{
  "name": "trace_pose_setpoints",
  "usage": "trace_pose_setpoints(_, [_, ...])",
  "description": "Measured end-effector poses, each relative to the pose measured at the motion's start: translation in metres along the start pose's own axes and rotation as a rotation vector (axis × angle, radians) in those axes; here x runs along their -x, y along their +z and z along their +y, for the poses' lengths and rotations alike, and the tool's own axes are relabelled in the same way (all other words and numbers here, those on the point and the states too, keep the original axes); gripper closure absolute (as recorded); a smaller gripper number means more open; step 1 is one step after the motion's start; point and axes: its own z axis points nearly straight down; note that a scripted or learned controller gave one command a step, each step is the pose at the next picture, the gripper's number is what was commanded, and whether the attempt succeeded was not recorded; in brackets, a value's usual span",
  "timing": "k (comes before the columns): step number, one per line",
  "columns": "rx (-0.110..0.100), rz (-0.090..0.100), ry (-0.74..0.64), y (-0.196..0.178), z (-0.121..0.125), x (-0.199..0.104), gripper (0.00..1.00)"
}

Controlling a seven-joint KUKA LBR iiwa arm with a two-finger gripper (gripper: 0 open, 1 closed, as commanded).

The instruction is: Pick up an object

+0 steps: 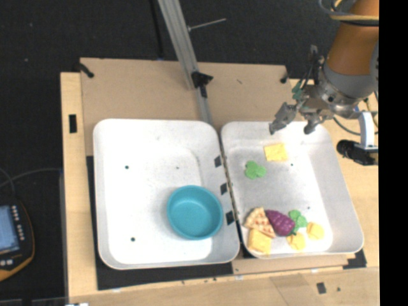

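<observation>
Toys: a heap lies in the lower part of the right bin, nearest the camera — a waffle piece, a purple grape bunch, a green piece and several yellow pieces touching or overlapping one another.
Bowl: a teal bowl sits upright in the lower right of the left bin, close to the divide between the two bins.
Green toy: a small green piece lies alone at mid-left of the right bin, well apart from the heap.
Yellow square: a flat yellow piece rests just up and right of the green toy, near the bin's upper rim.
Gripper: the gripper hovers over the upper rim of the right bin, up and right of the yellow square, its two dark fingers spread apart with nothing between them.
Arm: grey wrist and orange band fill the upper right of the frame, a green-tinted fitting showing just above the fingers.
Bench: tan board carries both bins, side by side and touching at centre.
Pole: a grey metal rail slants from top centre down to the meeting of the bins.
Device: a handheld screen unit lies at lower left, off the bench.
</observation>
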Motion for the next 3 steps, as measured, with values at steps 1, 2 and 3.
trace_pose_setpoints(1, [0.000,0.000,0.000,0.000,0.000,0.000,0.00])
trace_pose_setpoints(2, [-0.001,-0.001,0.000,0.055,0.004,-0.006,0.00])
trace_pose_setpoints(3, [-0.001,-0.001,0.003,0.095,0.004,-0.008,0.00])
